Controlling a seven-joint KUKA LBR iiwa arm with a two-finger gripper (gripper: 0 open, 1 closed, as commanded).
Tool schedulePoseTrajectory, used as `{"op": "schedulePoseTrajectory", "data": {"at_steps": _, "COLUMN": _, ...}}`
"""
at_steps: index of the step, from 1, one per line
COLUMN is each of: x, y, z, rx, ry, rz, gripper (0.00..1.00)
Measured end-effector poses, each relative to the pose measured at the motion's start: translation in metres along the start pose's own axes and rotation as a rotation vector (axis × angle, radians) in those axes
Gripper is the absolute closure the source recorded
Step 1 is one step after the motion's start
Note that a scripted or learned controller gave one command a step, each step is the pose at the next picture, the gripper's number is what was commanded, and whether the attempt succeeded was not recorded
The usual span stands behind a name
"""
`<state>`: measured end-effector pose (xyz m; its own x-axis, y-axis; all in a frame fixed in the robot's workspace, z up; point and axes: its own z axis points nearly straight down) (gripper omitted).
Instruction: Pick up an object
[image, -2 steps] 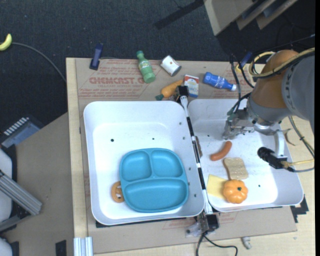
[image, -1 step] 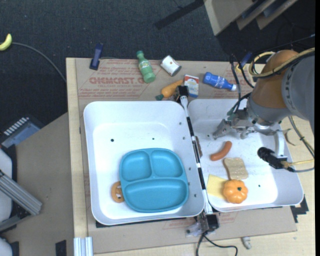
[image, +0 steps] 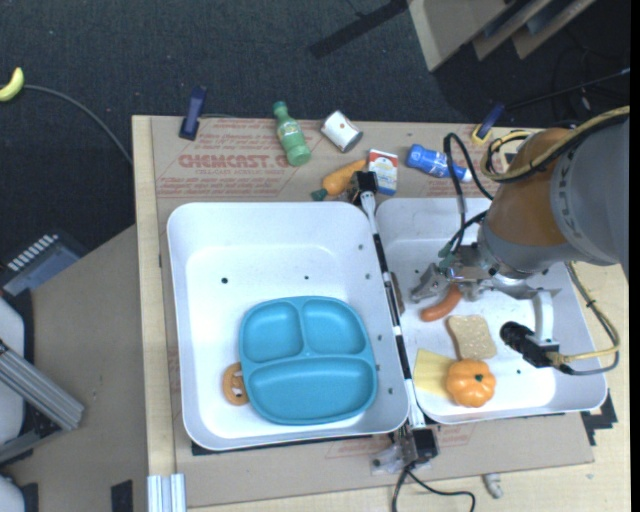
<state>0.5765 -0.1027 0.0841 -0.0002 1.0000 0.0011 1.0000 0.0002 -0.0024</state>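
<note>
My gripper hangs low over the left part of the right bin, reaching in from the right. Just below it lies a small red-orange sausage, close to the gripper or touching it; I cannot tell which. Further toward the front of that bin are a slice of bread, a yellow cheese wedge and a small orange pumpkin. Nothing is visibly lifted off the bin floor.
The left bin holds a blue divided plate with a pretzel at its left edge. Behind the bins lie a green bottle, a white can, a carton, a blue can and a carrot.
</note>
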Motion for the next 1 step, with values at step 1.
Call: {"op": "schedulePoseTrajectory", "data": {"at_steps": 1, "x": -0.0006, "y": 0.0006, "z": -0.0104, "rx": -0.003, "ry": -0.001, "rz": 0.001, "gripper": 1.0}}
